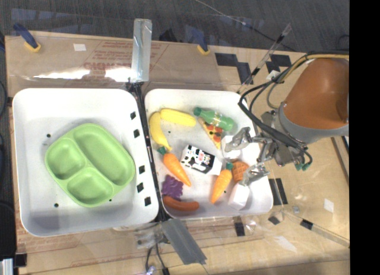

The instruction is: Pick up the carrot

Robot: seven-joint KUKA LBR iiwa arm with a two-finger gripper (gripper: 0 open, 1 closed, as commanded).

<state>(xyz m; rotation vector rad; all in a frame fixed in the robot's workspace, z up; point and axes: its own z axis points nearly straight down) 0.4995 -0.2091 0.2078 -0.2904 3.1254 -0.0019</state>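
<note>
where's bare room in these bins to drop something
The left bin has bare floor around the green plate, widest along its top edge. The right bin is crowded: bananas, carrots, sausage, with the gripper above.

Grey KUKA arm with orange band (317,92) enters from the right of the camera view, wrist angled down and leftward. Black cables loop from the wrist housing toward the upper left. Two-finger metal gripper (248,156) points left, fingers spread apart with a clear gap between upper fingertip (237,139) and lower one; nothing sits between them.
</note>
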